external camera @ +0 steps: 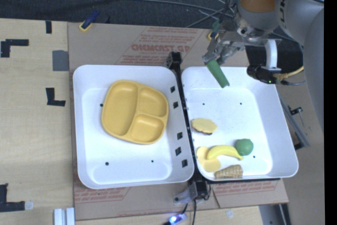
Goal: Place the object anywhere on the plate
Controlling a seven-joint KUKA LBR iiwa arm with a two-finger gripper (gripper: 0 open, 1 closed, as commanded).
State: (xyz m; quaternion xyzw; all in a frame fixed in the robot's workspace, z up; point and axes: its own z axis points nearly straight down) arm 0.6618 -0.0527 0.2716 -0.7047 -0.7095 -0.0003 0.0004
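Note:
A yellow plate (135, 111) with three compartments lies in the left bin (89, 87). Over the far edge of the right bin (274, 113) hangs my gripper (215, 60), shut on a long green object (218, 74) that slants down and to the right from its fingers. The green object is in the air above the bin's back left corner, well to the right of the plate.
Near the right bin's front lie a tan cookie-shaped piece (204, 125), a yellow banana (223, 152), a green ball (244, 146), a yellow disc (208, 164) and a tan wafer (229, 171). A black divider (180, 108) runs between the bins.

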